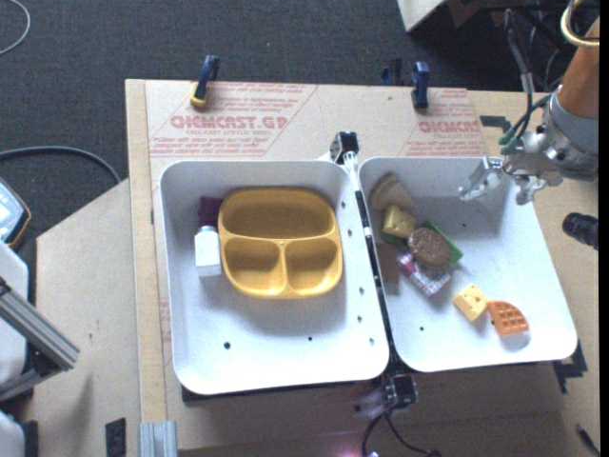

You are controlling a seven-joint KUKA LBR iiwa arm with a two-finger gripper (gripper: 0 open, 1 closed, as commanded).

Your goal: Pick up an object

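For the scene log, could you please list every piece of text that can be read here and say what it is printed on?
"CHEMCAST GP" in red capitals, on the protective sheet covering the bench, behind the left bin.
The same red brand mark, cut short, on the sheet behind the right bin; only part of it is legible.
The smaller red lines under each mark are too blurred to read.
No readable text on the yellow tray, the food pieces or the gripper.
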